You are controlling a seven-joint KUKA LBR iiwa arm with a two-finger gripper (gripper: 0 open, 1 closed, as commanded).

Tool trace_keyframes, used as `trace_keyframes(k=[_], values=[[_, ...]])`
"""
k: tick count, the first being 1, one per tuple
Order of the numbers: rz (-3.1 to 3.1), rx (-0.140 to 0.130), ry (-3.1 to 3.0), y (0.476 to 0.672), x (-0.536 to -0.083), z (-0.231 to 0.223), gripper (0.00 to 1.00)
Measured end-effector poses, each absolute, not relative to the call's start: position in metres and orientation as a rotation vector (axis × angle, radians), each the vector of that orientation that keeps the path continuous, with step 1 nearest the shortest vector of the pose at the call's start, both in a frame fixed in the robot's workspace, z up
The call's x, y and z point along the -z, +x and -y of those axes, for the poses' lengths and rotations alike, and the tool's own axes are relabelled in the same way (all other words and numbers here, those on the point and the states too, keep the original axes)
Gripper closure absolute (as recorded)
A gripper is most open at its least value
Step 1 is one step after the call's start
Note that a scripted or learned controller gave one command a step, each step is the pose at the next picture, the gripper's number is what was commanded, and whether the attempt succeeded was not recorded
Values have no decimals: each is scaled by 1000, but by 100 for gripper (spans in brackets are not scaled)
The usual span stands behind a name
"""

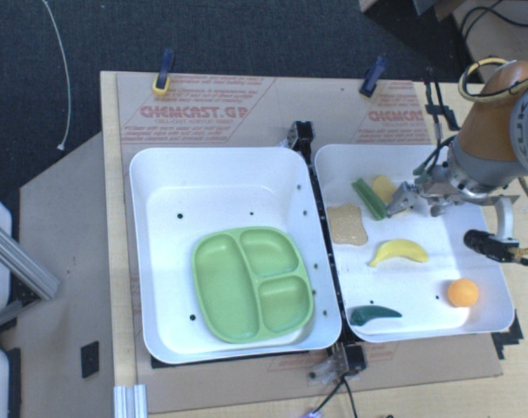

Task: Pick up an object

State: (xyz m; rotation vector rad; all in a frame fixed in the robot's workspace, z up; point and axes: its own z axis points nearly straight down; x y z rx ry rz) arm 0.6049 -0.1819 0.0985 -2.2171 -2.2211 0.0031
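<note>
My arm [495, 133] comes in from the right edge of the counter [116, 233] and bends over the right bin [499, 316]. My tool [402, 200] sits low in that bin's upper half, reaching toward the divide between the two bins. Whether it is apart or together I cannot tell from this slant, and nothing visibly sits between its tips.

Just beside the tool lies a green stick [368, 198], its long axis running diagonally from upper left to lower right, with a pale yellow piece [384, 186] touching its right side. Below them, near the bin's left wall, a tan flat piece [347, 224] lies flat. The banana [399, 252] rests near the bin's middle, its long axis roughly left to right, curve arched upward, both ends dipping down. An orange ball [463, 293] sits toward the lower right corner, well apart from the banana. A dark teal object [374, 314] lies along the bin's bottom edge, long axis left to right, its narrow end pointing right.

The left bin [159, 181] holds a green divided tray [248, 282] in its lower half, tilted slightly.
</note>
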Motion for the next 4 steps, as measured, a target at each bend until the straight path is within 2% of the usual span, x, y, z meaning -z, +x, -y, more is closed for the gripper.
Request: trace_keyframes(k=[1, 3, 4], values=[[2224, 0, -2220, 606, -111, 182, 100], [2226, 3, -2224, 602, -209, 186, 100], [2225, 0, -2215, 604, -207, 141, 100]])
